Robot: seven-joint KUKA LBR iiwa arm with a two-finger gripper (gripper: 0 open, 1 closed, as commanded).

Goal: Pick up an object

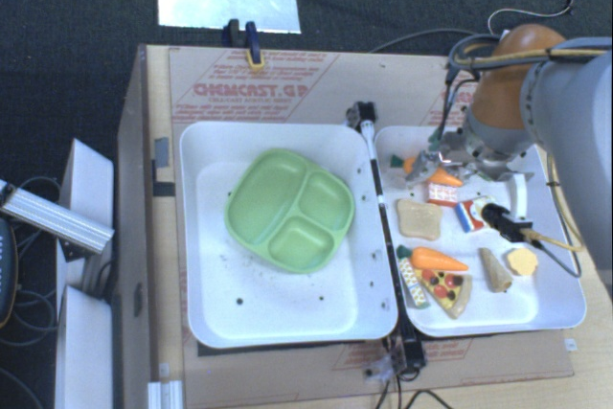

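The right bin [556, 302] holds several toy foods. A bread slice [419, 218] lies near its left wall, with a carrot [439, 259] and a pizza slice [450, 290] in front of it. A yellow cheese piece [522, 261] and a tan roll [494, 269] sit to the right. A red and white box [442, 194] and an orange piece [444, 177] lie at the back. My gripper [442, 158] hangs low over the back of this bin, just above the orange piece. I see nothing held in it.
In the left bin [220, 302] lies a green divided plate [290, 209]. A black clamp bar [378, 196] runs between the bins. The grey arm [565, 101] and its cables cover the right bin's back right corner.
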